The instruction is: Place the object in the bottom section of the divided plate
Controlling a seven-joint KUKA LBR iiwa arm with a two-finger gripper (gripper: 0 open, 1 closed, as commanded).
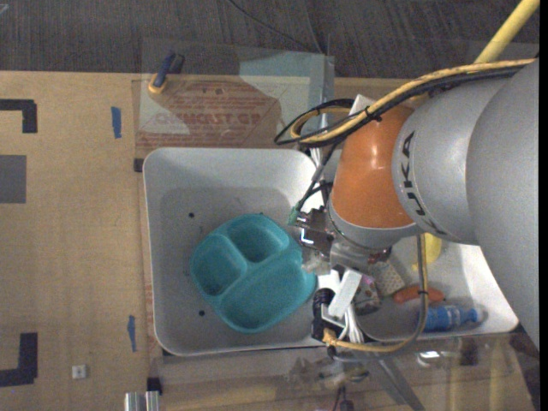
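A teal divided plate [248,274] lies in the left bin [171,195], with two small sections toward the upper left and one large section toward the lower right. Nothing lies in any section that I can see. The arm's orange-banded wrist hangs over the wall between the two bins, and my gripper [336,262] points down just off the plate's right edge. The wrist hides whatever is under it.
In the right bin [479,268], mostly covered by the arm, lie a blue object [449,318], an orange object [419,295], a yellow object [432,248] and a pale patterned item [390,274]. A clear sheet with a clamp [164,71] lies behind the left bin.
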